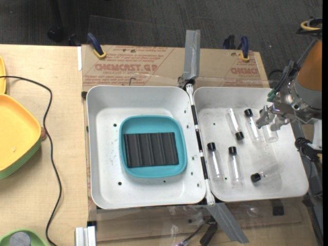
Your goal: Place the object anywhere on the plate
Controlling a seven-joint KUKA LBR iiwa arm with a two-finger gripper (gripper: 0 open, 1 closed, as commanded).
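Jaws' state impossible to tell, the gripper (268,120) is hovering over clear vials (234,164); brown cardboard (154,63) behind is reading "CHEMCAST".

The arm (311,76) is cut off by the right edge. The end effector (270,118) overlaps a clear vial (254,129); finger state is indeterminate. Yellow dishes (15,137) are cropped at left.
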